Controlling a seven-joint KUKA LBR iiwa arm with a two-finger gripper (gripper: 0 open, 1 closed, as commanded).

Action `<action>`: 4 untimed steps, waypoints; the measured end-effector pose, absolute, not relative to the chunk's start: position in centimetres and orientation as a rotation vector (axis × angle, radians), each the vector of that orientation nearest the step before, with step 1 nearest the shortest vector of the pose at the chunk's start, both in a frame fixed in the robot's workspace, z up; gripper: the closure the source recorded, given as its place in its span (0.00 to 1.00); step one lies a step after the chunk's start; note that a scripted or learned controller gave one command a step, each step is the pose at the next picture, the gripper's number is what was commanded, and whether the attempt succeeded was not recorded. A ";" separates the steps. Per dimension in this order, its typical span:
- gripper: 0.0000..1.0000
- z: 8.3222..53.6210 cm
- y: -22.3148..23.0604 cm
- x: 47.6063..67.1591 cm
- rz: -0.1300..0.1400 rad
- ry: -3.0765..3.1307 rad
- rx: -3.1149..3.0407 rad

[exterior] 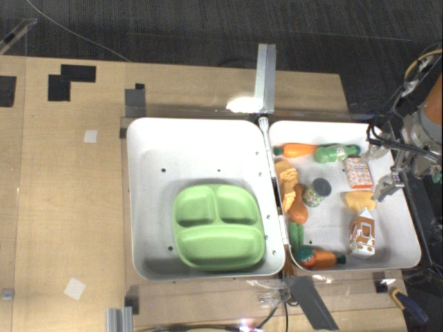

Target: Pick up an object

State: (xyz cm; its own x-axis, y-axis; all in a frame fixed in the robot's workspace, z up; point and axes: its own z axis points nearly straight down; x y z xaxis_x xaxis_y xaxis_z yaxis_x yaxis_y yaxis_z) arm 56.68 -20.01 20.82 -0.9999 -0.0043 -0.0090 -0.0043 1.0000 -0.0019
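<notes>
text: none legible | small carton (pixel 362 234) – print too small | red-white packet (pixel 358 173) – print blurred

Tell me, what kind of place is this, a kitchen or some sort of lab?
Most likely a robot test lab, not a kitchen. A wooden bench bears two white bins: one holds a green divided tray, the other toy food such as a carrot. A robot arm reaches in.

Robot lab, bench (pixel 62 206), white bins (pixel 201 133)
</notes>
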 end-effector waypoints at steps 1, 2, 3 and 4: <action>0.00 11.6 -20.5 51.3 -0.016 3.104 -0.114; 0.00 11.2 -20.6 51.1 -0.023 3.087 -0.145; 0.00 11.2 -20.6 51.2 -0.024 3.088 -0.148; 0.00 11.2 -20.2 51.3 -0.032 3.067 -0.363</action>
